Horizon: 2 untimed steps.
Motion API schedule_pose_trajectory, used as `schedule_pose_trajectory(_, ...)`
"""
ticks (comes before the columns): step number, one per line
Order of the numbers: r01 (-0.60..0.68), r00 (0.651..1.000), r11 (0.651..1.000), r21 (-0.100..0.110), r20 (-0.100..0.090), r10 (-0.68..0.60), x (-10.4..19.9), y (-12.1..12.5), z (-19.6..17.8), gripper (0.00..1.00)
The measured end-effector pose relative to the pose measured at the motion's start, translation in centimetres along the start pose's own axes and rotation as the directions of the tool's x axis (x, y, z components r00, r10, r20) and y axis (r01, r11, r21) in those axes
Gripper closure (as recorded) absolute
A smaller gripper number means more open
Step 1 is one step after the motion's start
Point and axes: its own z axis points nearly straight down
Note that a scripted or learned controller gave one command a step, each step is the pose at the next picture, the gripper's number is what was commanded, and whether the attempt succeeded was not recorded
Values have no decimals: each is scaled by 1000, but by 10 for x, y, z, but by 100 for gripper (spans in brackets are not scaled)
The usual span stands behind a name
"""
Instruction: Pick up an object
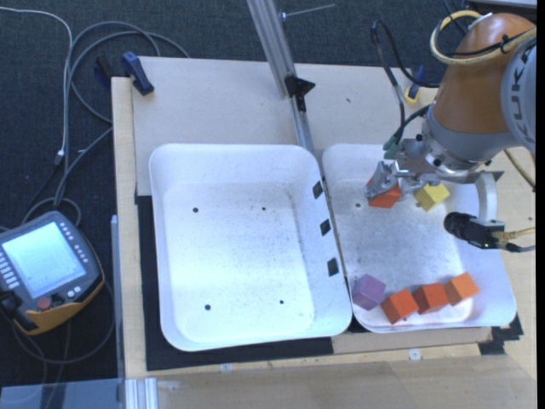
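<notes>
- Two white bins sit side by side on the bench: the left bin (238, 245) fills the middle of the frame, and the right bin (375, 177) lies at centre right, where the arm comes in.
- All the loose pieces are in the right bin, so that is where a pick has to happen.
- Along its lower rim, at lower right of the frame, a purple cube (369, 290) lies just beside a row of three orange blocks (430, 296). The three touch one another in a slanted line, probably because they have slid against the rim.
- The gripper (387, 186) hangs over the upper part of the right bin, pointing toward the left of the frame.
- An orange block (385, 198) shows right at its tip. It looks lodged between the metal fingers, which seem closed on it, though part of the block is hidden. I judge this a grasp rather than a near miss.
- Whether the block is lifted or resting on the bin floor cannot be told from this slanted view.
- A yellow cube (432, 196) lies just right of the gripper, under the wrist, close enough to be nudged.
- A black cylinder (468, 227) with a cable hangs off the wrist, lower right of the fingers.
</notes>
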Motion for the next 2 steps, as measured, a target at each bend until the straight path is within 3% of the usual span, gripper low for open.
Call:
schedule_pose_trajectory(1,0,1000,1000,17,-3,0,83,-31,36,100)
schedule_pose_trajectory(2,-11,1000,1000,15,1,11,66,-66,34,100)
